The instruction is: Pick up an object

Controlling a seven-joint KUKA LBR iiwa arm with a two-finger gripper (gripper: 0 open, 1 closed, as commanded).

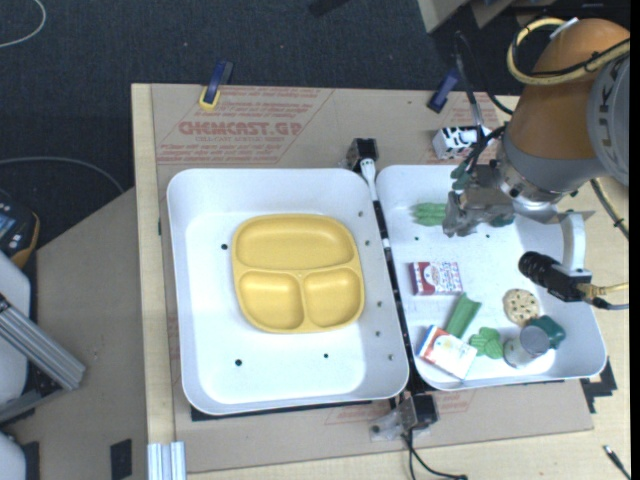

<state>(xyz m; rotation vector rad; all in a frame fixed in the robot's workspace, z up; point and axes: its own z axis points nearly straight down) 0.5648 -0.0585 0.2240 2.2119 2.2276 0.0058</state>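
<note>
1. We see the arm [570, 98] over the right bin [590, 353].
2. A yellow tray [297, 270] fills the left bin [190, 268].
3. Our gripper [462, 213] touches a green toy [430, 213]; we cannot tell its grip.
4. A red box [436, 278], cookie [518, 305] and cup [535, 340] lie nearby.

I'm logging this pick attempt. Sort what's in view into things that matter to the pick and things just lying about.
In play:
- tool, low over the right bin
- green toy beside it
- red-and-white box
- green tube
- cookie

Lying about:
- yellow divided tray in the left bin
- blue clamp
</note>
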